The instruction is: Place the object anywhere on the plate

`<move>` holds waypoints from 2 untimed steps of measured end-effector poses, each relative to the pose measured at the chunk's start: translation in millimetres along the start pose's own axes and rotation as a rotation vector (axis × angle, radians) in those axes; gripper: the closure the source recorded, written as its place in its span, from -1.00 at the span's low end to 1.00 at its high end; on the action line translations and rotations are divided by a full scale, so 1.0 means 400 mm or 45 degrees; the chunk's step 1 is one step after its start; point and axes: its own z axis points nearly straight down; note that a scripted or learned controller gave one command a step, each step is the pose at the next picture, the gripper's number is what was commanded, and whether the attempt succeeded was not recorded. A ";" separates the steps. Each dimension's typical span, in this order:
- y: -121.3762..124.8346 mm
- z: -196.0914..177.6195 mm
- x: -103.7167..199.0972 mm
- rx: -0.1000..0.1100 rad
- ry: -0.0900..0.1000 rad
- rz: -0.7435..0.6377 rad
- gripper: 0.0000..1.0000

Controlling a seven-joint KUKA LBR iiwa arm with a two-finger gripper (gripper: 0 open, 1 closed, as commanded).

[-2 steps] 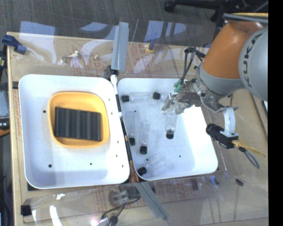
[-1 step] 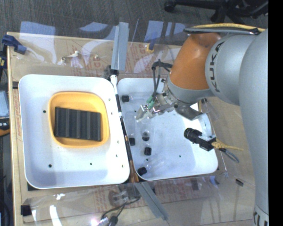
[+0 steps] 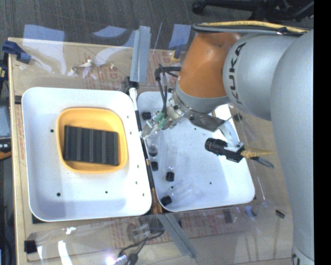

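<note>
Overhead, the big grey KUKA arm (image 3: 265, 76) with its broad orange band (image 3: 207, 65) reaches in from the right and covers the upper part of the right-hand side. Under it lies the pale brown counter (image 3: 60, 59), which carries two shallow white plastic bins side by side, their inner walls nearly touching. The left white bin (image 3: 38, 164) holds a rounded, squarish yellow plate (image 3: 91, 114), set a little above the middle of the bin floor. On the plate's centre lies a dark, ribbed rectangular slab (image 3: 92, 146), flat and wholly within the yellow rim.

The right white bin (image 3: 231, 181) sits below the arm's wrist. The gripper (image 3: 154, 127) hangs low over this bin's left edge, just beside the wall that divides the bins and well apart from the plate. Whether the gripper is open or closed cannot be told from this angle, and nothing can be made out in its grasp.

Several small black pieces lie on the right bin's floor: one (image 3: 169, 176) near the middle of the left side, another (image 3: 165, 199) close to the lower left corner, and a third (image 3: 146, 115) near the upper left wall beside the gripper.
</note>
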 end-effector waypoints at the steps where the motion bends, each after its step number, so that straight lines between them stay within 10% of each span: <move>1: 0.000 0.000 -0.001 0.000 0.000 0.001 -1.00; 2: 0.045 0.055 -0.121 -0.003 -0.002 -0.390 -1.00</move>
